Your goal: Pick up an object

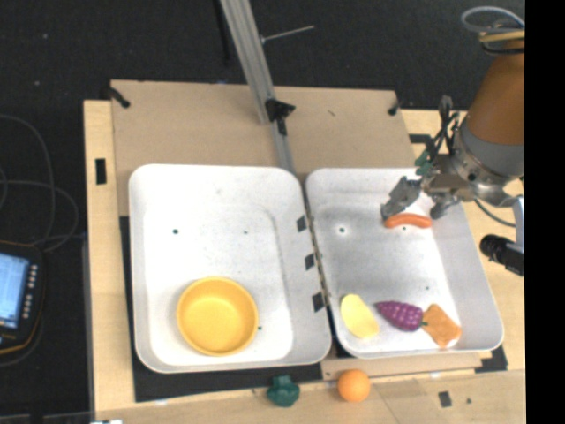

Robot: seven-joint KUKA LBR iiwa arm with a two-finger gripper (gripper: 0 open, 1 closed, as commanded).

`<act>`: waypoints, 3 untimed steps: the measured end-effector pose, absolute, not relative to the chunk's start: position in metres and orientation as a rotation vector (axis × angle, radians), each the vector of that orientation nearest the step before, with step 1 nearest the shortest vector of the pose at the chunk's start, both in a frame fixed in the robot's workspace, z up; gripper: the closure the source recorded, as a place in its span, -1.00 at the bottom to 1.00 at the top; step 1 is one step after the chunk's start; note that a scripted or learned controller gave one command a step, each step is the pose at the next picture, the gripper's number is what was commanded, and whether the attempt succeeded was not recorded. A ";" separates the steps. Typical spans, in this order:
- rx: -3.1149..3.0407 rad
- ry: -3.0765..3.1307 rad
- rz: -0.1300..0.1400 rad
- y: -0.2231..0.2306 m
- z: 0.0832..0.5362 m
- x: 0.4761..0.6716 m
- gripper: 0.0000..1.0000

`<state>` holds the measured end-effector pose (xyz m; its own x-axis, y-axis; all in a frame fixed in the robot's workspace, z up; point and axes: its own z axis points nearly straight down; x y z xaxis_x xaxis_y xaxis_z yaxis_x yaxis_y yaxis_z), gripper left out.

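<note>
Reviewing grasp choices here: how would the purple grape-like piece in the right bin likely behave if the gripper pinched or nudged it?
The purple piece looks like a lumpy moulded toy, so probably stiff and light. Its bumpy, tapered shape may let fingers slip off. It lies close between the yellow piece and the orange piece, so a nudge would likely shove a neighbour too.

Two bins sit side by side on the bench (101,237). The left bin (177,193) holds a bowl (217,315) in its near part. In the right bin (353,201), three toy foods line the near edge: a lemon (359,316) leftmost, grapes (399,314) in the middle, a carrot (441,325) rightmost. A sausage (408,222) lies farther back, under the gripper (415,200). In front of the bins rest a ball (353,385) and, to its left, a small toy (282,392).
</note>
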<state>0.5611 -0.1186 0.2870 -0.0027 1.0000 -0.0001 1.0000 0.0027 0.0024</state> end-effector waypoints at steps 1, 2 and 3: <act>2.218 2.222 0.003 -0.119 0.287 0.561 -1.00; 2.221 2.220 0.000 -0.124 0.229 0.562 -1.00; 2.222 2.220 0.000 -0.126 0.169 0.562 -1.00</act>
<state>0.5622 -0.1262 0.1690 0.0010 1.0000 -0.0006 1.0000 -0.0010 0.0008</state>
